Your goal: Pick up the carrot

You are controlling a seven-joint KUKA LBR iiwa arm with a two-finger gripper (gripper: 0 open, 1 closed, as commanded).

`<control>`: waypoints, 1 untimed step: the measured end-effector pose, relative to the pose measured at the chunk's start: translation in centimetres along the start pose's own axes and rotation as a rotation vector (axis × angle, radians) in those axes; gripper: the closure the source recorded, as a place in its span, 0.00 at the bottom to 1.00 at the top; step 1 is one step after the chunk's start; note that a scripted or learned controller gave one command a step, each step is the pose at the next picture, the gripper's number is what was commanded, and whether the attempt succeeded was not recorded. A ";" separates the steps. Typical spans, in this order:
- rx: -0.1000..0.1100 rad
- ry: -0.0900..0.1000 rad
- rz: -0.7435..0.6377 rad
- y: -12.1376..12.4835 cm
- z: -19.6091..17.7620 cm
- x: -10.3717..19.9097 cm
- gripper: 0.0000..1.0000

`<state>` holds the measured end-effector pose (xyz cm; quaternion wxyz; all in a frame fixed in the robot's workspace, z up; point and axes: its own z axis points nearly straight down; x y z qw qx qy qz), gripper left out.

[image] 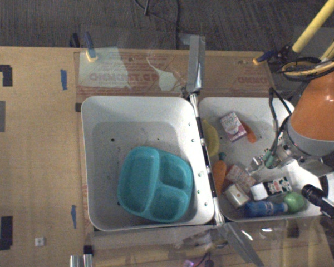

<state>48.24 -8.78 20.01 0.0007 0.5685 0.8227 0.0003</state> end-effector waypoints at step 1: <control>0.000 0.002 -0.763 1.0 1.6 3.1 1.00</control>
